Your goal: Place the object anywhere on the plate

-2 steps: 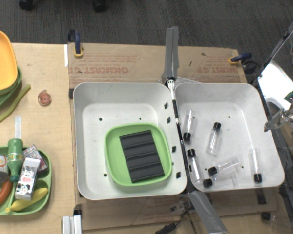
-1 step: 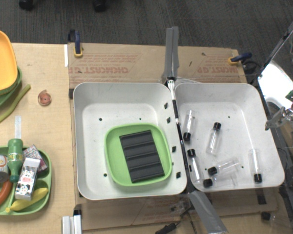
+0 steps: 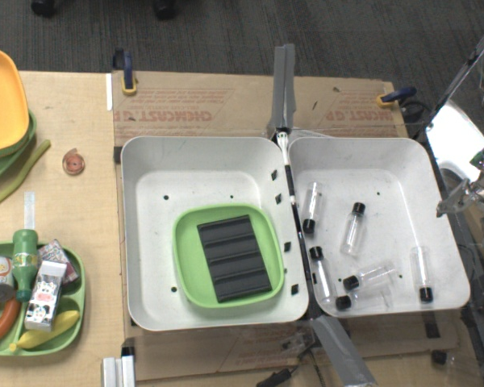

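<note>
A square green plate (image 3: 187,244) lies in the left white bin (image 3: 145,176), toward its front. A dark grey ridged block (image 3: 234,256) rests flat on the middle of the plate, slightly turned. In the right white bin (image 3: 403,168) lie several clear vials with black caps, among them one near the divider (image 3: 310,208), one in the middle (image 3: 354,226) and one by the right wall (image 3: 422,272).
Brown cardboard (image 3: 194,111) lies under both bins. On the wooden table to the left sit stacked orange and green dishes (image 3: 0,119), a small pink item (image 3: 73,163) and a green tray of toy food (image 3: 32,297). Clamps hold the cardboard at the back (image 3: 125,71).
</note>
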